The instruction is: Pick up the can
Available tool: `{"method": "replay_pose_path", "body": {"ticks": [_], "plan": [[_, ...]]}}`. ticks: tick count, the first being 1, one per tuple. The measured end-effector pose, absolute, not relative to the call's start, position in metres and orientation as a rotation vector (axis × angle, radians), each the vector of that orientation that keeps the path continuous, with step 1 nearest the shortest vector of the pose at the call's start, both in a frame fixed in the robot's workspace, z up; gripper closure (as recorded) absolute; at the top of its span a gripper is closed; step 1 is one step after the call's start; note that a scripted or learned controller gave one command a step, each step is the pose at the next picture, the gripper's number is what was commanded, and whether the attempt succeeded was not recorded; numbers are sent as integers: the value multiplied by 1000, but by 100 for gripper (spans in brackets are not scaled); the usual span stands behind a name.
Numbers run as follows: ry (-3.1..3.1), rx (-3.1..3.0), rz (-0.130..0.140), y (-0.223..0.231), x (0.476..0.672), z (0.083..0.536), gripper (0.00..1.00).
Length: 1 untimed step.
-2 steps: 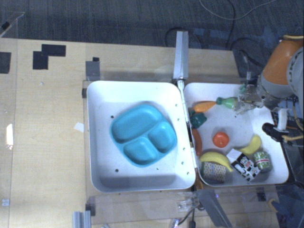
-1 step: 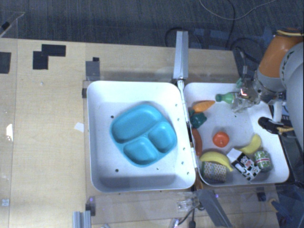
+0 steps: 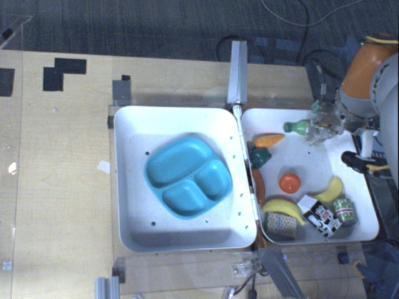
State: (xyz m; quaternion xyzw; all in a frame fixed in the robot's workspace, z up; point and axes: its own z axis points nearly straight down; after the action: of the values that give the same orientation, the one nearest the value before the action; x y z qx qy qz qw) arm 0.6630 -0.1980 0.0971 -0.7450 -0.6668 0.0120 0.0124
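Your tool sits at right bin's far edge, beside green bottle; finger state cannot tell. Can well apart, near corner, beside banana.

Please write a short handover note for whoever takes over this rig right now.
Pincer: at the far edge of the right bin, beside a green bottle; nothing seen held.
Can: at that bin's near right corner, next to a small banana and a black-and-white carton.
Left bin: holds a blue divided tray.
Done: nothing; the can is not picked up.
Left: move to the can, grasp it, lift.
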Motion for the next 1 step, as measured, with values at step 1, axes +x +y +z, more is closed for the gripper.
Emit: {"method": "replay_pose_path", "body": {"ticks": [1], "plan": [[-2069, -2326, 34, -200, 663, 86, 100]]}}
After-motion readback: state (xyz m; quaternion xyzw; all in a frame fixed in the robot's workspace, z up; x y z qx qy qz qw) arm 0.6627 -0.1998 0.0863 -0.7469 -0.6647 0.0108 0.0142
